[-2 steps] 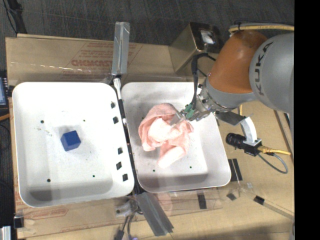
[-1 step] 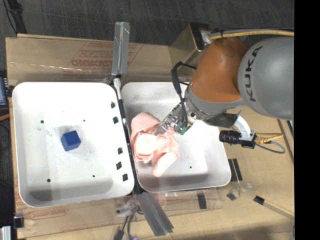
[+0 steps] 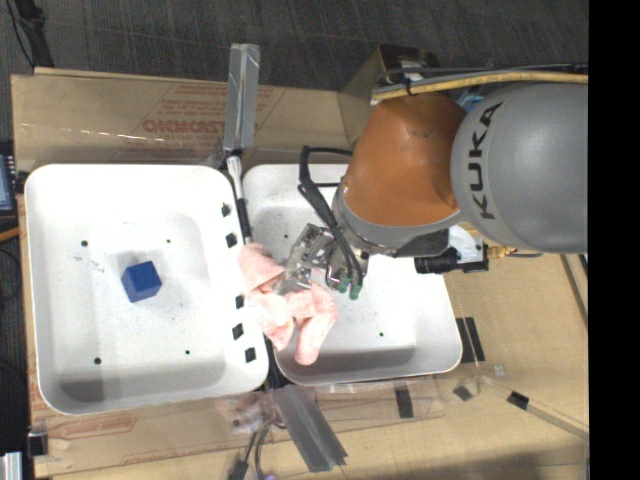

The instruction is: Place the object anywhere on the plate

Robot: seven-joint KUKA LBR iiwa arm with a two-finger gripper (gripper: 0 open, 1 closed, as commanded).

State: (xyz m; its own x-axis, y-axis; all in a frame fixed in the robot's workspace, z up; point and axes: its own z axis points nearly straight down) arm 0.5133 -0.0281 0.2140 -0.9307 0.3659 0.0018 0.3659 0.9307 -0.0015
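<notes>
Basically, the pink cloth point(image 3: 285, 303) lies crumpled in the right bin point(image 3: 420, 343), against its left wall. Soft, light, floppy; best pinched at a raised fold. The gripper point(image 3: 322, 268) sits over the cloth; whether it grips cannot be told. A blue cube point(image 3: 142, 280) sits in the left bin point(image 3: 60, 228). Both bins rest on a cardboard-covered worktop point(image 3: 520, 308).

I see grey arm point(image 3: 520, 163) reaching in from right, orange band point(image 3: 405, 168) above wrist, wrist bent downward. End effector point(image 3: 318, 268) low, pointing down-left. Black cable looped beside wrist.
</notes>
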